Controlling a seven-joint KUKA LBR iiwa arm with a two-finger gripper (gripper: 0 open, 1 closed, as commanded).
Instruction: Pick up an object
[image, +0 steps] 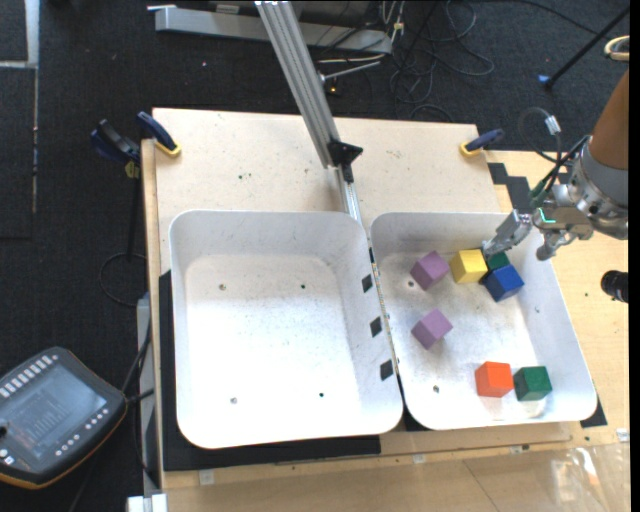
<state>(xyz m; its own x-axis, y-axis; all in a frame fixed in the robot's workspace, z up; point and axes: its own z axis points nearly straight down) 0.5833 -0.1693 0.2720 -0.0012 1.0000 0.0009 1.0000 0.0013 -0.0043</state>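
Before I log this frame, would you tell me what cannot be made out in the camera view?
- Gripper: too small and slanted to tell how it is set, or whether it touches anything.
- Small green block: mostly hidden between the yellow cube and the blue cube, under the gripper's tip.
- Arm: cut off by the right edge above the wrist.
- Handheld pendant: screen too small to read.

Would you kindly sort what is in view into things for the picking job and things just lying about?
For the job: gripper, yellow block, blue block, two purple blocks, orange block, green block, right bin.

Lying about: left bin, handheld controller, clamps.
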